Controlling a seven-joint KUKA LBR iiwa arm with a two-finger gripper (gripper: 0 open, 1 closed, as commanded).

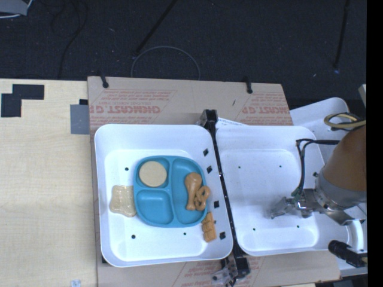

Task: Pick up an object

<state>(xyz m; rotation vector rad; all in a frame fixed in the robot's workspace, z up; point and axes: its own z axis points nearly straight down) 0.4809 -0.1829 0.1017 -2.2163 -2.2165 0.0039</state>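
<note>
Two white bins are sitting side by side on the bench, and the blue tray (157,211) in the left bin (114,244) is serving as the landmark here. All objects are lying at or on that tray: a round tan disc (152,173) in its upper-left compartment, a tan bone-shaped piece (192,188) and a pretzel-like piece (203,195) in its right compartment, a pale toast-like slice (122,200) touching its left edge, and a small orange-brown chunk (209,226) just off its lower-right corner.

The gripper (279,210) is hanging well to the right of the tray, over the floor of the right bin (263,160), far from every object. Nothing is showing between its tips; how wide it is set is too small and blurred to tell. The grey arm (344,181) is reaching in from beyond it.

Judging progress: the pick is not started, nothing is lifted. Left to do: crossing over the divider (219,187) toward the tray, descending, closing, lifting.

Bins are resting on a cardboard sheet (179,103) over a light wood tabletop (42,190); dark carpet with loose cables (164,55) is lying behind the tray.
</note>
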